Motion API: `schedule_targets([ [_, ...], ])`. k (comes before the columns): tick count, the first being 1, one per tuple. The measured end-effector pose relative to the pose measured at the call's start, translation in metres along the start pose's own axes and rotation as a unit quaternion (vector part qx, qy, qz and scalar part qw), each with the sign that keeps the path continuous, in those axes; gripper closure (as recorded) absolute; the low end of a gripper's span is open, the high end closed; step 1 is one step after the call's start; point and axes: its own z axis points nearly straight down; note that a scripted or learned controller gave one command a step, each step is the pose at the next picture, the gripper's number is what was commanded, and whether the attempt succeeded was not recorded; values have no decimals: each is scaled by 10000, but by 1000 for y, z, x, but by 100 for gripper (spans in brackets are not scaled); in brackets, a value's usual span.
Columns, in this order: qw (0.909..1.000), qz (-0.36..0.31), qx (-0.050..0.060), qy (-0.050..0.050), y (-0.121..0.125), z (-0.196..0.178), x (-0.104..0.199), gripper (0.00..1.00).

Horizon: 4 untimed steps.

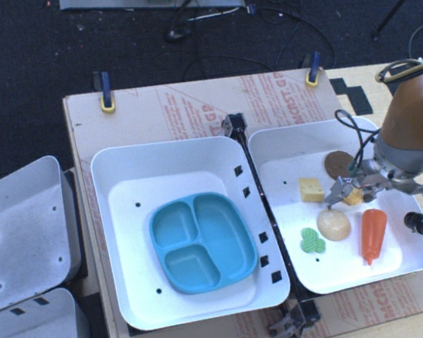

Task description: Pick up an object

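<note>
Camera view puts the gripper [349, 194] low in the right bin [286, 146], seemingly pinching a yellow block [354, 198]; light, stiff, best gripped across flat sides.

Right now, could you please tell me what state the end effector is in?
End effector: low in the right bin, over a yellow piece beside the round beige item; open, closed or holding cannot be told.
</note>
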Motion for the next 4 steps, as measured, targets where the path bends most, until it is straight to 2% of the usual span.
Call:
schedule_targets([
  [1, 10000, -1, -17, -7, 1, -12, 0, 100],
  [2, 10000, -13, -41, -15, 6, -75, -3, 100],
  [3, 10000, -10, -38, -16, 0, -122, -6, 100],
  [4, 10000, -15, -32, -13, 1, -147, -6, 100],
])
